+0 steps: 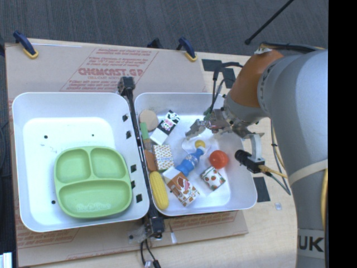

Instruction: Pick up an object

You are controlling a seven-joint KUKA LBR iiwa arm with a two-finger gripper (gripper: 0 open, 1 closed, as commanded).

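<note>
A: Hovering over the right bin [245, 190], the gripper [199, 128] hadn't lifted anything yet, afaict.

B: Fingers?

A: Couldn't tell; too small and dark against the wrist. Nothing was seen between them, so I judged the pick not done.

B: Targets?

A: All lay in the right bin: bottle [189, 162] just below the gripper, red ball [218, 159] beside it, corn [159, 190] by the left wall. Tray [92, 181] sat in the left bin [33, 121].

B: Hidden?

A: Arm covered the bin's upper right corner.
</note>
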